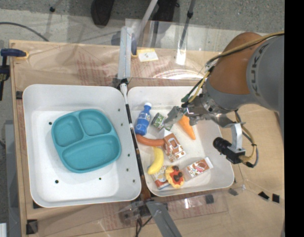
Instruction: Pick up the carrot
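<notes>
The carrot (188,127) is a short orange cone in the right bin (222,180), its tip pointing down and to the right. My gripper (175,116) is low over that bin, right at the carrot's thick upper end and touching or nearly touching it. The wrist covers that end, so no grasp is visible. The grey arm with its orange band (236,68) reaches in from the right.
Around the carrot lie a green packet (158,120), a blue bottle (142,118), a red sausage (150,141), a banana (155,161), small cartons (174,148) (199,168) and a red and yellow toy (174,177). The left bin (33,102) holds a teal divided plate (85,139).
</notes>
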`<state>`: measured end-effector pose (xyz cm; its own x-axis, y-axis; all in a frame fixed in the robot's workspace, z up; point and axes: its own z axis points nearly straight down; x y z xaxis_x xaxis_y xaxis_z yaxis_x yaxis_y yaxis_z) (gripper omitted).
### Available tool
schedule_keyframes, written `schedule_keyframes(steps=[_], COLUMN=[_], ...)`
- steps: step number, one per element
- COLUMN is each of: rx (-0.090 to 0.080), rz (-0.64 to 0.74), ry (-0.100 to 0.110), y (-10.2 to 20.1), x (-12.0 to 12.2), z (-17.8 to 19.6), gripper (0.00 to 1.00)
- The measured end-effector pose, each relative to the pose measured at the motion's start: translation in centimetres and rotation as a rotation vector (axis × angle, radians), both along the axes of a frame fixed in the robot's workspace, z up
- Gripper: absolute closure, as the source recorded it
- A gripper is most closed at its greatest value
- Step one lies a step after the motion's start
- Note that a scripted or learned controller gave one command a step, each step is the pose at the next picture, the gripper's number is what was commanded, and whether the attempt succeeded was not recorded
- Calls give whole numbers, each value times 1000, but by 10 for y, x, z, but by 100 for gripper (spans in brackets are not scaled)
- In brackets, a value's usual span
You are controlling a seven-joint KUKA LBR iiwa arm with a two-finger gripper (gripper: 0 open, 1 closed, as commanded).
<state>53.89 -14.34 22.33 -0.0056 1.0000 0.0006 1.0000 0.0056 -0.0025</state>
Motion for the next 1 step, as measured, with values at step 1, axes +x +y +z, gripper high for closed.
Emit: schedule_keyframes(steps=[1], rx=[-2], rz=[103], ry=[-2], y=[-47], x=[57], z=[5], gripper=[0])
